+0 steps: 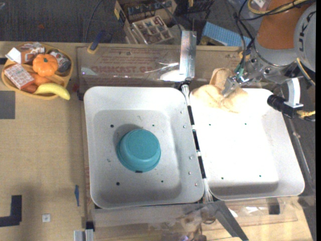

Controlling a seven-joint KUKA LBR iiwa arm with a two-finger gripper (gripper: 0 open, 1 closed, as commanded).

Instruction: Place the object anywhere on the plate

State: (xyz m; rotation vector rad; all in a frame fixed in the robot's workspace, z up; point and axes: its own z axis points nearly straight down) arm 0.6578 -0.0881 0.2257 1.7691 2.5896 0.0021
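Gripper point(231, 87) is sitting at right bin's point(251, 179) far-left corner, touching pale bread-like object point(216, 79); grip state is unreadable. Judging pick step underway. Next: carry object over to teal plate point(139, 150) sitting in left bin point(100, 104).

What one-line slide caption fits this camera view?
KUKA arm's gripper at the right white bin's back corner over a pale beige object; teal round plate waits in the left white bin.

Fruit basket point(36, 70) sits left of the bins point(100, 104).
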